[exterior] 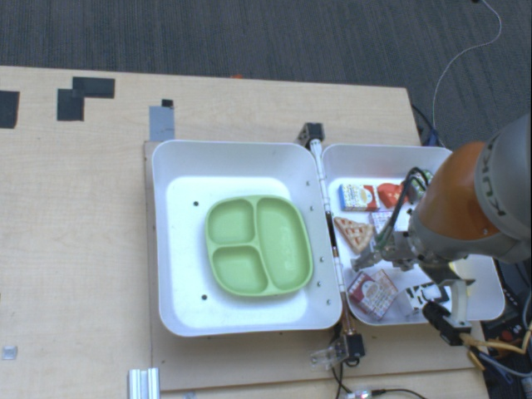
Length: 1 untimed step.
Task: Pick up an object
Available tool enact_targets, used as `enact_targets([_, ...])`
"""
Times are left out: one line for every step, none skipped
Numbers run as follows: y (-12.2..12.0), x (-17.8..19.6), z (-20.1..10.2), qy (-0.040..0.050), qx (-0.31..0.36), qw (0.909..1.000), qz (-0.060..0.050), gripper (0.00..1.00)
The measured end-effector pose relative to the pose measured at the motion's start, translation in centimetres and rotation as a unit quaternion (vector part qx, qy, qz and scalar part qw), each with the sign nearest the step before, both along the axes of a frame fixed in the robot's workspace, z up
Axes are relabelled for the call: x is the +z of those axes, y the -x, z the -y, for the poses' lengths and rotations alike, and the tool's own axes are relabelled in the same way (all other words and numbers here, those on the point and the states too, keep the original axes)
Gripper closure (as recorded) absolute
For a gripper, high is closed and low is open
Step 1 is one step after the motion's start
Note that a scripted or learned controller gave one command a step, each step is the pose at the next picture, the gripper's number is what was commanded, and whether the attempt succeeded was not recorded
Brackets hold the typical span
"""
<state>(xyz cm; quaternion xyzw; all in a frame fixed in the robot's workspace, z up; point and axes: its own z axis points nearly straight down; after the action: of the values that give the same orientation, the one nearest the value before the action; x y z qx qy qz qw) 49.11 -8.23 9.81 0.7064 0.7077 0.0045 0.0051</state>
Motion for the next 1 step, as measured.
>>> enact_targets([-0.17,1.05,-0.08,-0.0002,0.002,1.0,0.002,1.0])
